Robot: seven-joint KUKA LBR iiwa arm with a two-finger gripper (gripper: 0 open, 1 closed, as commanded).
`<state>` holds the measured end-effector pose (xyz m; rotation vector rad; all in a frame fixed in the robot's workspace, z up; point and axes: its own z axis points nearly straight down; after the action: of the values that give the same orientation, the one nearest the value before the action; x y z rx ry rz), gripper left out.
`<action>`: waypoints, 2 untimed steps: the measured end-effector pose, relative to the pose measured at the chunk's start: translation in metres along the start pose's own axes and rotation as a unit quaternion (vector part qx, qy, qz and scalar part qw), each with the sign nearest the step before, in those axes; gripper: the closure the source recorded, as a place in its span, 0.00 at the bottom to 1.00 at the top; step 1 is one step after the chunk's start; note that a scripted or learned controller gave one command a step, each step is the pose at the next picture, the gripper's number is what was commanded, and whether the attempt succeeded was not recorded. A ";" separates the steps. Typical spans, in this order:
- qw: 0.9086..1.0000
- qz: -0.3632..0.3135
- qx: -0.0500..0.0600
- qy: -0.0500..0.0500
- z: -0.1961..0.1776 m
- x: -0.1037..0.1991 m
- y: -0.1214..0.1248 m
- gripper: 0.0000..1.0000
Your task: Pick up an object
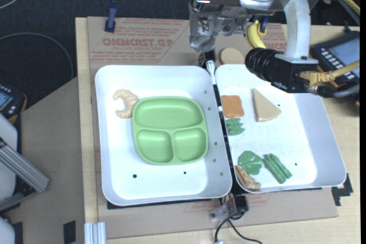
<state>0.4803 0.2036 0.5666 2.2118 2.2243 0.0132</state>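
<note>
My gripper hangs over the back of the bench, just behind the wall where the two bins meet, and nothing shows held in it. The right bin holds an orange-brown square, a tan wedge, a small green leafy piece, a green leaf, green pods and a tan scrap. A tan round piece and a yellow banana lie at its back edge, partly under the arm. In the left bin sit a green divided plate and a pale curled croissant.
A black cylindrical part of the arm overhangs the back of the right bin. A blue clip lies on the cardboard behind the left bin. Cables and a handheld device lie at the far right.
</note>
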 end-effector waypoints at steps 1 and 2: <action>1.000 0.005 0.011 -0.004 0.143 -0.016 -0.004 1.00; 1.000 0.006 0.010 -0.003 0.251 -0.085 0.001 1.00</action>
<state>0.4843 0.1197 0.3154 2.2327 2.2168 -0.0154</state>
